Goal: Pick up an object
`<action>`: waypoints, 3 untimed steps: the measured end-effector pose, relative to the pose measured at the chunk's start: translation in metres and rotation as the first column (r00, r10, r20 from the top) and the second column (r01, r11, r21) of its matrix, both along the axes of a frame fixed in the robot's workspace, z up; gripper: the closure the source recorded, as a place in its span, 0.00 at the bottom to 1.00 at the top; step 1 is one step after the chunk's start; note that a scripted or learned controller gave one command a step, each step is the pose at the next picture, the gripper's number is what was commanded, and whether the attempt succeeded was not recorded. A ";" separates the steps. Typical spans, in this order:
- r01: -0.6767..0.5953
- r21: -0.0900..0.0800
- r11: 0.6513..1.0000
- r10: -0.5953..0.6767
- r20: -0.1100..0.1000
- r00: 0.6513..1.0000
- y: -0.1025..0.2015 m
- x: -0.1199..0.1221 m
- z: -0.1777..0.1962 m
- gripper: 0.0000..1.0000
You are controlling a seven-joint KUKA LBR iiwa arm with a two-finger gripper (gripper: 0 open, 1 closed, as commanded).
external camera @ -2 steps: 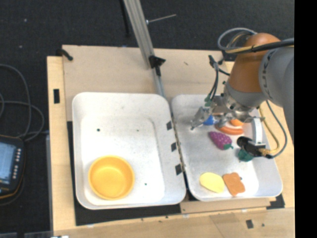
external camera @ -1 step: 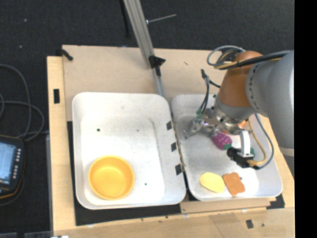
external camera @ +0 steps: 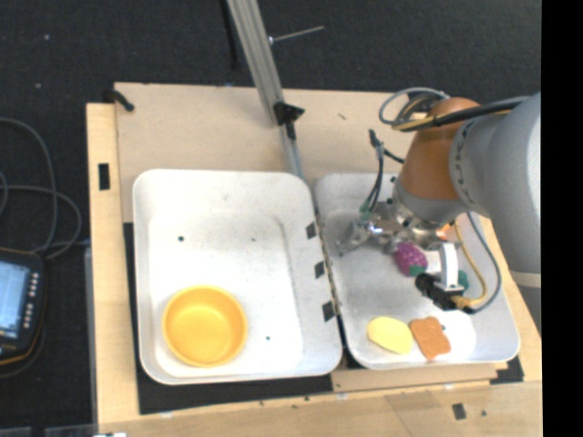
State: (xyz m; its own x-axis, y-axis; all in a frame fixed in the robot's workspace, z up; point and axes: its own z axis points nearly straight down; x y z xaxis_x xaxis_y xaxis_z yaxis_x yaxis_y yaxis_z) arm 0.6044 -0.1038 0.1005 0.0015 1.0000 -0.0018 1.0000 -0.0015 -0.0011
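Note:
My gripper (external camera: 357,233) hangs low over the left half of the right bin (external camera: 364,285), near the divider between the two bins, below the arm's orange band (external camera: 426,167). A purple bumpy object (external camera: 410,259) lies just right of the gripper, partly under the wrist. At the bin's front lie a yellow rounded object (external camera: 390,335) and an orange flat piece (external camera: 430,338), side by side and apart from the gripper. I see nothing held in the gripper.
A yellow bowl (external camera: 205,324) sits in the front left corner of the left bin (external camera: 228,217). A slanted metal pole (external camera: 264,62) rises behind the bins. Cables and a black-green part (external camera: 444,289) hang beside the wrist.

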 end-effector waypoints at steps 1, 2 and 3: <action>0.004 0.001 1.000 -0.004 0.004 1.000 -0.001 0.001 0.012 1.00; 0.000 0.000 1.000 0.000 0.008 1.000 -0.011 0.005 0.069 1.00; -0.004 0.001 1.000 0.004 0.008 1.000 -0.009 -0.001 0.117 1.00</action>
State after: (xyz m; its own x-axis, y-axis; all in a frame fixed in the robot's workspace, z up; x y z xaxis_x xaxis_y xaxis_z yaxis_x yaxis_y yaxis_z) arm 0.6039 -0.1128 0.2176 -0.0025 1.0000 -0.0008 1.0000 0.0025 0.0066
